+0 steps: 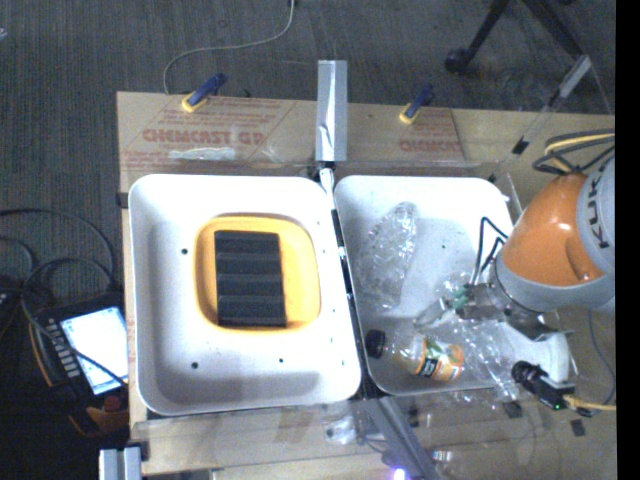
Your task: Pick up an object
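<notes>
Trouble from here, as you'd judge it from the camera view, lies mostly in the right bin (pixel 420 190). The arm (pixel 555 243) hangs low over that bin's right side, its orange band and wrist covering the gripper, so you cannot tell how the tool stands or whether anything is in it.

Beneath and beside the wrist lies a heap of clear plastic: a crumpled clear bottle (pixel 390 253) toward the bin's upper middle, a bottle with an orange label and black cap (pixel 425 356) lying flat near the front wall, and more crinkled clear plastic (pixel 480 343) touching it. These are your likely targets.

Thin, see-through plastic will probably buckle or slide under a pinch, and because the pieces touch one another, lifting one may drag a neighbour or spill it out. The labelled bottle may roll away from a closing grip.

The left bin (pixel 165 228) holds a yellow tray with a black ridged insert (pixel 255 273), well apart from the arm.

As for writing, the cardboard (pixel 200 138) behind the bins reads roughly "CHEMCAST GP" in red; part of "KUKA" shows on the arm. The bottle label is too small to read.
</notes>
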Controlling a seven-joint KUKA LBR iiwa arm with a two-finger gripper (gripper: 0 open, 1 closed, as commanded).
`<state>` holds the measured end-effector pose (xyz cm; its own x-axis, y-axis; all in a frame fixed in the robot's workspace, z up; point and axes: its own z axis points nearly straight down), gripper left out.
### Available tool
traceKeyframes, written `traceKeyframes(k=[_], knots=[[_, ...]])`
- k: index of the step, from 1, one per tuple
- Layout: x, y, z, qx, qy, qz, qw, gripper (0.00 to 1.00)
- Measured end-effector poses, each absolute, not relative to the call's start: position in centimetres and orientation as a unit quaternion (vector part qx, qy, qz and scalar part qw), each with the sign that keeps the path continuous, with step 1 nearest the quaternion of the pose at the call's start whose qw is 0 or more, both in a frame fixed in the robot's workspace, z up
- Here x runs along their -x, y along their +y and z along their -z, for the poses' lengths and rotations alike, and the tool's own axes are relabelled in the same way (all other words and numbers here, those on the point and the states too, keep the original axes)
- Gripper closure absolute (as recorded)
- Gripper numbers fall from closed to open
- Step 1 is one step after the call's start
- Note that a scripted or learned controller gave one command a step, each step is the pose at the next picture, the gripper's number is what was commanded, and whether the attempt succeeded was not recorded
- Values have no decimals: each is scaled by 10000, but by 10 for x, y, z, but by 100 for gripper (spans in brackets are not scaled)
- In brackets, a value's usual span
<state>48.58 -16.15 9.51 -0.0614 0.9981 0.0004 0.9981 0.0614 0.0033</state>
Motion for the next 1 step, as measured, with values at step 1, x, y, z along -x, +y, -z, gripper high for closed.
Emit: traceKeyframes(k=[1], knots=[[-535, -199, -91, -7599, 6500, -45, 4, 0]])
